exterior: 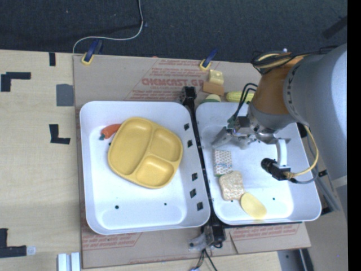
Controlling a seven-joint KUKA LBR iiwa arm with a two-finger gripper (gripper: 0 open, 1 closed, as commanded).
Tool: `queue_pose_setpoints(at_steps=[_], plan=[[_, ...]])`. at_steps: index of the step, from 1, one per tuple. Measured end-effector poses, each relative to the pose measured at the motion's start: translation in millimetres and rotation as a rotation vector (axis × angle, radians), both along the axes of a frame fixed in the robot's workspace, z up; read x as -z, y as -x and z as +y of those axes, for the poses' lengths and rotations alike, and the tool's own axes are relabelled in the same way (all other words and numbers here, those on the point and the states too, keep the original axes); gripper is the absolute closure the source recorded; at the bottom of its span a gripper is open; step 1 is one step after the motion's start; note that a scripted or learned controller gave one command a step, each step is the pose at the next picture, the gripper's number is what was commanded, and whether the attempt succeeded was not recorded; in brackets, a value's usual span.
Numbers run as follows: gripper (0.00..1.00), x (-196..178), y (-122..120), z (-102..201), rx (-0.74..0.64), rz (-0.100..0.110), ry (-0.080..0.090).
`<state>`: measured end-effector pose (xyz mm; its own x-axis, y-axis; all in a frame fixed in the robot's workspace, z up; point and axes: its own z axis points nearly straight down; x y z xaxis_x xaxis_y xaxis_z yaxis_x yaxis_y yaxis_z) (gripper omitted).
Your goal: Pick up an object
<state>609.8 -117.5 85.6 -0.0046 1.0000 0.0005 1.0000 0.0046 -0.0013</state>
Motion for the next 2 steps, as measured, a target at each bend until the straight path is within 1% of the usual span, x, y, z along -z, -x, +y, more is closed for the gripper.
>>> queue_pose_setpoints(at_steps=[1, 2], plan=[[0.0, 1.2, -54.1, 14.8, 0.001, -0.005, 0.001], [0.0, 1.6, -52.1, 23.2, 0.003, 0.0, 0.001]])
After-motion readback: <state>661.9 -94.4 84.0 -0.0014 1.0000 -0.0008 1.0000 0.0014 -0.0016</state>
